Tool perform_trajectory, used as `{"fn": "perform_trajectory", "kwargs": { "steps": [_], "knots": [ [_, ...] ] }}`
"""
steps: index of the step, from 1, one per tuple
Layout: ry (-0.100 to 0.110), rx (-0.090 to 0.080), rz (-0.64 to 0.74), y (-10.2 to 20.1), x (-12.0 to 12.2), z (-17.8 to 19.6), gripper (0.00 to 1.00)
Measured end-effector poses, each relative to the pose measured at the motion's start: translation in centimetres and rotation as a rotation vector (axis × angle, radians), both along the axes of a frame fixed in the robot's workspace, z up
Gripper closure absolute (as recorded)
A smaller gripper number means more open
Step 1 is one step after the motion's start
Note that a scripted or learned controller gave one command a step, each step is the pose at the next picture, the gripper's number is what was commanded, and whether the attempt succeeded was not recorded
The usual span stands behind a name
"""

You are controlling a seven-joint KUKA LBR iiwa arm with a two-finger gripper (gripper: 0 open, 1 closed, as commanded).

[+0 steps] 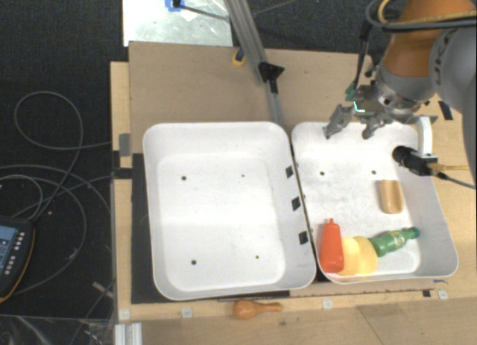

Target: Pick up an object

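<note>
My gripper hangs over the far edge of the right bin, open, with nothing between its two dark fingers. Near the front of that bin lie an orange-red bottle, a yellow object beside it and a green bottle to their right. A tan cylinder lies further back, close to the right wall. All of these sit well in front of the gripper.
The left bin stands beside the right one, joined by black clips. A tan pear-shaped object lies on the bench in front of the bins. A metal pole slants across the back. Cables trail off to the left.
</note>
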State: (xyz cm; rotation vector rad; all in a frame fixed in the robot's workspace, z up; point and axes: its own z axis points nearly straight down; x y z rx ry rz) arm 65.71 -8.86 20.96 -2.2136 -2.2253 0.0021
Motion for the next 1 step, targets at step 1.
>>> {"fn": "perform_trajectory", "kwargs": {
  "steps": [1],
  "knots": [
    [-0.004, -0.001, 0.001, -0.01, 0.09, 0.27, 0.0]
  ]
}}
